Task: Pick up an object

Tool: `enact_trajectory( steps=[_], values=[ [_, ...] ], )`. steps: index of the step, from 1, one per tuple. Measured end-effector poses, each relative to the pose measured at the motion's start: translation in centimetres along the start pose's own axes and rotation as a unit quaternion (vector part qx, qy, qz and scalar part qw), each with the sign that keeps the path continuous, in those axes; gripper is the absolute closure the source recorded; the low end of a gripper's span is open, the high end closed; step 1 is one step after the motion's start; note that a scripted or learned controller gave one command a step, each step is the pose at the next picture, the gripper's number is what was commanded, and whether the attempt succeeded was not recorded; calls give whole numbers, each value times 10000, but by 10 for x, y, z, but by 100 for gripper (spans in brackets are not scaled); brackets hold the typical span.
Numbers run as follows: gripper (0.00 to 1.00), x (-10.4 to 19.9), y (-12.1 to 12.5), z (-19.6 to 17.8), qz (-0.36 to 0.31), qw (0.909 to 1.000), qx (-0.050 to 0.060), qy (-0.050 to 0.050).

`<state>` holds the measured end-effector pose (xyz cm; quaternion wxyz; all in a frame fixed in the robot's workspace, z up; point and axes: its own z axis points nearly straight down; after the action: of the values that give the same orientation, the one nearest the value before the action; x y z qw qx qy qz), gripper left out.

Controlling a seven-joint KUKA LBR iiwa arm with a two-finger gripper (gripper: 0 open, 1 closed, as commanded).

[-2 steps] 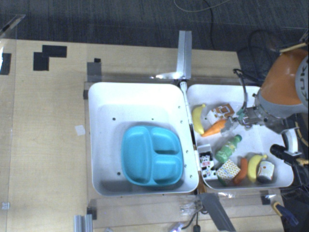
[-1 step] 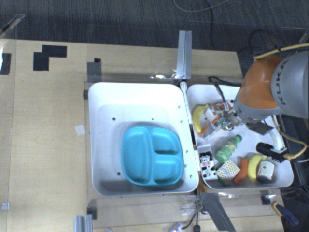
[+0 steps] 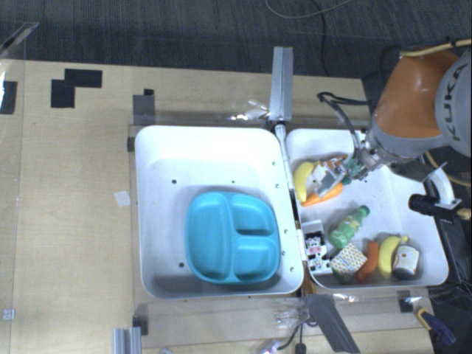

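My gripper [image 3: 341, 169] reaches from the right into the back of the right bin [image 3: 398, 201]. Its tip sits over a yellow banana [image 3: 302, 177] and an orange carrot [image 3: 328, 192] near the bin's left wall. Nearer the front lie a green bottle [image 3: 346, 228], a small white-and-black box [image 3: 314, 243], a patterned green-yellow block [image 3: 348, 262], a second carrot [image 3: 369, 261], another banana [image 3: 389, 251] and a small dark-and-white can [image 3: 405, 260].
The left bin [image 3: 162, 198] holds a blue divided plate [image 3: 232, 236] toward its front. A grey metal post [image 3: 281, 87] stands behind the seam between the bins. The arm's orange band [image 3: 413, 98] and grey body overhang the right bin's back right corner.
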<state>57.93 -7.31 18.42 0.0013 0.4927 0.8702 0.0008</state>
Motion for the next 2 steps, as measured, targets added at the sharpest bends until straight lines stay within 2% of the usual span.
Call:
enact_trajectory(
  steps=[1, 2],
  values=[
    [0, 8, -18, 1, -1049, 9945, 6, 5],
    [0, -27, 6, 56, -1381, 9904, -11, -12]
  ],
)
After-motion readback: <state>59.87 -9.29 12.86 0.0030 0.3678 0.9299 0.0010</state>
